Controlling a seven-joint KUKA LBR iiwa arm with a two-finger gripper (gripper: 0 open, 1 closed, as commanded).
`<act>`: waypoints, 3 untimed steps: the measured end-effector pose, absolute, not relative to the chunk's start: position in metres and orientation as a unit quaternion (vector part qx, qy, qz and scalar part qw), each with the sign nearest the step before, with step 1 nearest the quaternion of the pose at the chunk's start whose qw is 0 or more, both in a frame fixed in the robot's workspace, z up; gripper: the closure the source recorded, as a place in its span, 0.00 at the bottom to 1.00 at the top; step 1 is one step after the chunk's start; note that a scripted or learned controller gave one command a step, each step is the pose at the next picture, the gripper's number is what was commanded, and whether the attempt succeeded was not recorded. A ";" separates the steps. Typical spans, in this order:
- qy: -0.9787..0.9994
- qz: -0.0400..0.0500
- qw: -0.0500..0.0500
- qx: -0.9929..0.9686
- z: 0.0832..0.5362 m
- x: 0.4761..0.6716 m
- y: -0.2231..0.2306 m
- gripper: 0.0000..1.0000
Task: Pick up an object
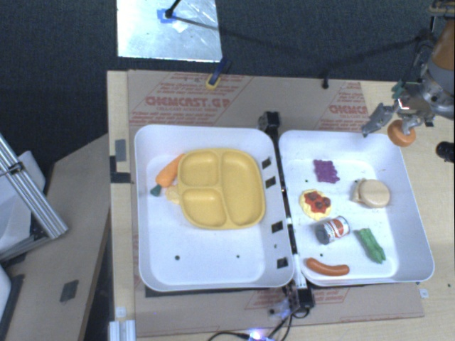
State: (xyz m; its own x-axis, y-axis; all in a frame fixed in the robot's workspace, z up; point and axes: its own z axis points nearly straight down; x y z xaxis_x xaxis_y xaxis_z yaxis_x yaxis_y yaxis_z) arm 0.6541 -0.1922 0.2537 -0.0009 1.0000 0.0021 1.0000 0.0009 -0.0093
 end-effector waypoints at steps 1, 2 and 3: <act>-0.708 -0.001 -0.001 -0.706 0.261 0.656 -0.192 0.00; -0.708 0.000 0.000 -0.706 0.218 0.652 -0.189 0.00; -0.708 0.001 0.001 -0.707 0.164 0.642 -0.192 0.00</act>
